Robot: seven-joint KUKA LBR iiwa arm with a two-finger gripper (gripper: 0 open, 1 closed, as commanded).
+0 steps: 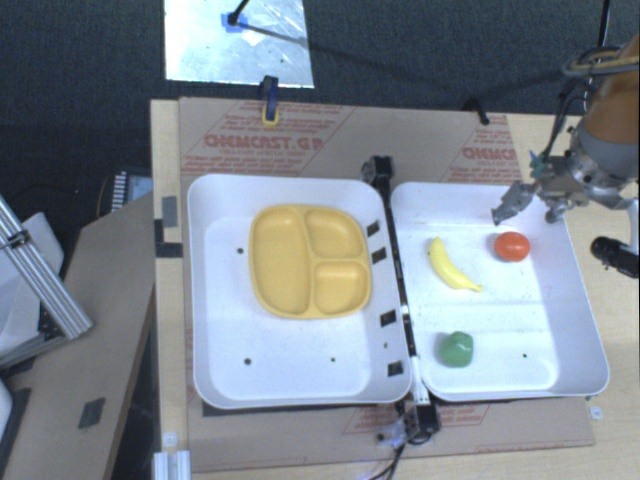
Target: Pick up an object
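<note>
Camera view takes in two shallow white bins side by side on a tabletop (120, 298). One left bin (215, 218) holds one yellow divided tray (308, 261) with three compartments, lying near the bin's middle; nothing lies in its compartments. One right bin (570, 318) holds three pieces of toy food: one yellow banana (452, 267) lying at a slant near the bin's middle, one red-orange tomato (512, 246) just to the banana's right, and one green round fruit (456, 349) nearer the front edge, well apart from the other two.

Under both bins lies a brown cardboard sheet (330, 138) printed in red; the word "CHEMCAST" can be read at its back-left, and a similar red print at its back-right is too blurred to read in full. A yellow clamp (270, 103) grips the sheet's back edge.

One gripper (525, 203) hangs over the right bin's back-right corner, above and behind the tomato and apart from it. Nothing sits between its fingers, and whether they are spread or closed cannot be told from this angle.

On the dark floor beyond lies one shiny metal plate (238, 28) bearing a small blue mark.
</note>
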